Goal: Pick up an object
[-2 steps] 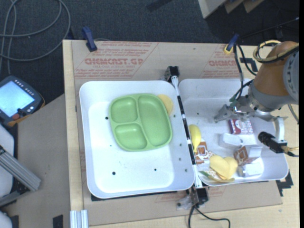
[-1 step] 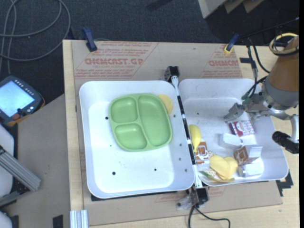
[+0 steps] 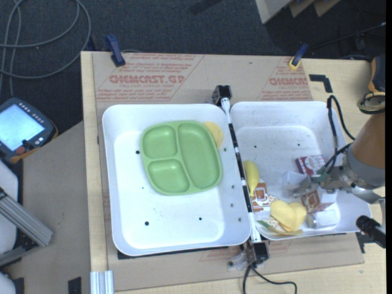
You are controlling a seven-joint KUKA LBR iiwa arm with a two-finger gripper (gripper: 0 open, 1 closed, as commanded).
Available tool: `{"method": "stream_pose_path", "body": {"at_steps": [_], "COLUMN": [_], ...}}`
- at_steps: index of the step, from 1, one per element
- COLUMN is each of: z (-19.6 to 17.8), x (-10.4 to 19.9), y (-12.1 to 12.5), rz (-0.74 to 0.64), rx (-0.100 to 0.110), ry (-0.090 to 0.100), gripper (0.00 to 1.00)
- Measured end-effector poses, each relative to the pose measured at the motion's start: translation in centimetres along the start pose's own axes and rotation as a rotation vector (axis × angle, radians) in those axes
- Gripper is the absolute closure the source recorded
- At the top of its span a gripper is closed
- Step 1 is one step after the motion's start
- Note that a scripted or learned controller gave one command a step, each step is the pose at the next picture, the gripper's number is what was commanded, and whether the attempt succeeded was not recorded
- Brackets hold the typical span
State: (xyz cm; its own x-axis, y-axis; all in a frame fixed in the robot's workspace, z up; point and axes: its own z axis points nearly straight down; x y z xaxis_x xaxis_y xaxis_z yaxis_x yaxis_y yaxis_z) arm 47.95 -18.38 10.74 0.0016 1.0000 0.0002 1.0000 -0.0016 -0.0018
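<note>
Low at the right of the frame, the end effector (image 3: 315,185) sits inside the right bin (image 3: 275,112), its metal fingers down among small packets (image 3: 310,164); whether it is released or clenched I cannot tell. Candidate objects cluster in that bin's lower half: a yellow banana-shaped piece (image 3: 251,175) along the left wall, a lumpy yellow toy (image 3: 286,215) near the bottom rim, and an orange-and-white wrapper (image 3: 261,199) between them. The left bin (image 3: 122,225) holds a smooth green divided plate (image 3: 181,158) with a pale yellow piece (image 3: 214,132) at its upper right edge. A good grasp likely means centring over one item rather than a heap, since glossy wrappers would probably slip or crumple, while the rounded yellow toy looks firmer. Both bins are hard white plastic on a pale wooden table (image 3: 92,164).
</note>
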Motion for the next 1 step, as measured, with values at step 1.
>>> {"method": "stream_pose_path", "body": {"at_steps": [1], "z": [2.31], "x": [-0.11], "y": [-0.05], "rz": [-0.001], "rx": [-0.001], "ry": [0.0], "gripper": [0.0]}}
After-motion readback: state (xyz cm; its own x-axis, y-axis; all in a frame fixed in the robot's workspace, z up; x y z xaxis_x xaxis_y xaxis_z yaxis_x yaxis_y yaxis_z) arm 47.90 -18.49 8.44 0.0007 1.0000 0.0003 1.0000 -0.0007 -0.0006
